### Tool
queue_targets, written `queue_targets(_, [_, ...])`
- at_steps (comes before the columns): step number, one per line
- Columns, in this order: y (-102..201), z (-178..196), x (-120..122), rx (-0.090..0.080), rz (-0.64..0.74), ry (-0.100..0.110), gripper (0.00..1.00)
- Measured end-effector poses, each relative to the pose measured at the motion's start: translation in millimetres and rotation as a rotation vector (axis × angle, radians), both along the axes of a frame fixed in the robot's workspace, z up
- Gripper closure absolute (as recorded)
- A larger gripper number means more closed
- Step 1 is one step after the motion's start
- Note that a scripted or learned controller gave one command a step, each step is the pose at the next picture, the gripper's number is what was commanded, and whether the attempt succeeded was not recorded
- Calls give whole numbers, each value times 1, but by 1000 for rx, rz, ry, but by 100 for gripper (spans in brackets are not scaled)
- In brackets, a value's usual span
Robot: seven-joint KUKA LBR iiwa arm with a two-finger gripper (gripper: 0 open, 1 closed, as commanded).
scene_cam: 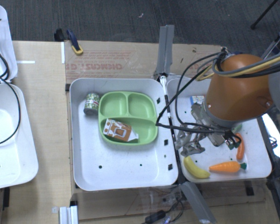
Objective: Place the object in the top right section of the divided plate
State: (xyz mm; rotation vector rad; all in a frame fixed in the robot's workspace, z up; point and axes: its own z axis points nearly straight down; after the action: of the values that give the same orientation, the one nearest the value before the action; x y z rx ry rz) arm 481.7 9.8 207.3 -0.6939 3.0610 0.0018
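two shallow white bins point(84, 171) sit side by side on my bench.
green divided plate point(128, 118) holds a flat orange-and-white packet point(117, 130) at its six o'clock section; grey metal gripper point(192, 146) hovers over the bin at three o'clock, grip state i cannot tell.

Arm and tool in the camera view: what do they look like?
The arm shows a large rounded orange-brown section over a grey metal wrist. Black and yellow cables loop off it across the right bin. The tool is bare grey metal, with small green and red bits beside the wrist.
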Motion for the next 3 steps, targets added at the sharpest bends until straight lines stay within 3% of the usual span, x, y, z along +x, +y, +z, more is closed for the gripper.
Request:
queue_targets(1, [41,15,18,0,128,1,100])
queue_targets(2, [-8,110,52,0,-15,-2,100])
queue_targets(3, [-32,227,48,-1,5,-2,100])
